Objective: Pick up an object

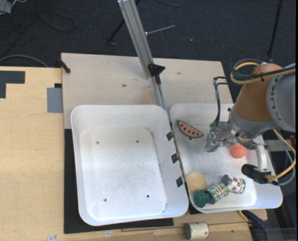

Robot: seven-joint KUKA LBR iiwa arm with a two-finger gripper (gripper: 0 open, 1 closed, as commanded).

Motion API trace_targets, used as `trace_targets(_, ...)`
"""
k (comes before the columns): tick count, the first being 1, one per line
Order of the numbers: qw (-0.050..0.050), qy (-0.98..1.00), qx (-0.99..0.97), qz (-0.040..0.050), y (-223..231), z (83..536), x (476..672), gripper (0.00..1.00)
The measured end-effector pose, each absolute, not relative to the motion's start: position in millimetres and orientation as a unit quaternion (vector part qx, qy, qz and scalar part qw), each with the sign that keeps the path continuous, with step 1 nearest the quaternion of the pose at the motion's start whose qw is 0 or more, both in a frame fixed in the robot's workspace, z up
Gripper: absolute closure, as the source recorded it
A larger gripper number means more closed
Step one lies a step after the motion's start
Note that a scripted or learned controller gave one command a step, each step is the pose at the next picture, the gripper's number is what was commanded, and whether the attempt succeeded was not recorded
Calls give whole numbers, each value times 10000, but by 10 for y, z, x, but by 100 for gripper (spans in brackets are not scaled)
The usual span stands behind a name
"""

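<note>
My gripper [212,143] hangs over the middle of the right bin [199,113], pointing down, with nothing visible between its fingers. A watermelon slice [190,130] lies to its left near the bin's inner wall. An orange-pink ball [239,150] sits just to the right of the gripper. Toward the bin's front lie a pale yellow ball [195,179], a dark green object [202,198], a green striped can [217,191] and a white can with red marks [235,185].
The left bin [120,162] stands beside the right one, split from it by a divider with black clips [173,157]. A slanted metal rail [139,36] rises behind the bins. A small cylinder [196,230] lies on the bench front.
</note>
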State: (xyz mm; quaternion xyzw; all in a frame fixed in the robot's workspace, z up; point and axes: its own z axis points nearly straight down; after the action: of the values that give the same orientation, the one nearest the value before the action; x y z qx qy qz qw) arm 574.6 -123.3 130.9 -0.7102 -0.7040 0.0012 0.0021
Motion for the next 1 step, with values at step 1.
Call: trace_targets(1, -14, -7076, -7066, -10, -1248, 1940, 5775, 100)
